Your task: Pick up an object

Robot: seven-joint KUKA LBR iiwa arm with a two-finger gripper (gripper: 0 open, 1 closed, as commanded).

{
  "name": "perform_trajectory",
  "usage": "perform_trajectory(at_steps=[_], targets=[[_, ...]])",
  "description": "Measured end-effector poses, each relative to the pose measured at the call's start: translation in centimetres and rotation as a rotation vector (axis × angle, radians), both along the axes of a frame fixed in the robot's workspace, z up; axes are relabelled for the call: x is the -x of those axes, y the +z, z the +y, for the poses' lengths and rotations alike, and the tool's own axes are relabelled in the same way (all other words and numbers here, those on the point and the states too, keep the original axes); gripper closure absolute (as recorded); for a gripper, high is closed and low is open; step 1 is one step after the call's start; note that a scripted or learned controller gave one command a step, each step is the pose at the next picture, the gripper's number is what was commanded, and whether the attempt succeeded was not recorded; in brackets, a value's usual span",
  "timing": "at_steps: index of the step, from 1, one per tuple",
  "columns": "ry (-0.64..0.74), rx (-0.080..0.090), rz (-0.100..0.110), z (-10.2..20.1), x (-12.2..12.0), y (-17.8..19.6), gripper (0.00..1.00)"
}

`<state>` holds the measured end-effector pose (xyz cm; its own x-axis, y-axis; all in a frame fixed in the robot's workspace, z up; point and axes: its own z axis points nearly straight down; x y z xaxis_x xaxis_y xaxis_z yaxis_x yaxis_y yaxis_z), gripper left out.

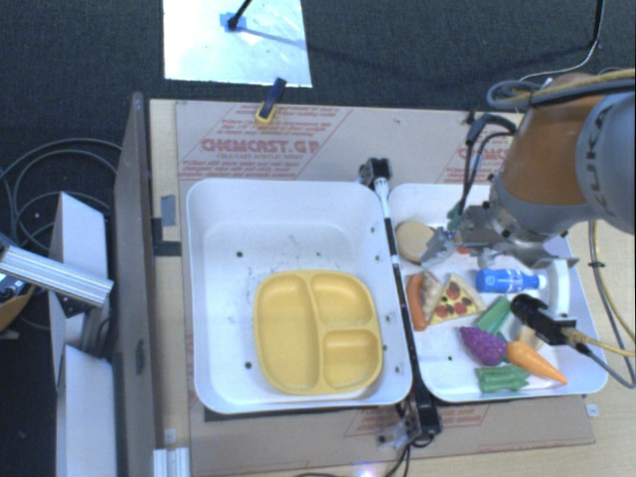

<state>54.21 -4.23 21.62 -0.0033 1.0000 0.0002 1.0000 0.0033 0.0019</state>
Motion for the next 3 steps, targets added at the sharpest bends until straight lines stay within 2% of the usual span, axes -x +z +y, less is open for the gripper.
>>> perform_trajectory(at_steps=[1,2,3], targets=[[-0.006,0.001,0.005,-4.4,-0.7,-6.5,0.00],[-0.004,0.004,-0.007,-4.5,0.6,-13.1,0.00],[-0.002,0.004,-0.013,-4.5,0.3,-11.6,1.00]])
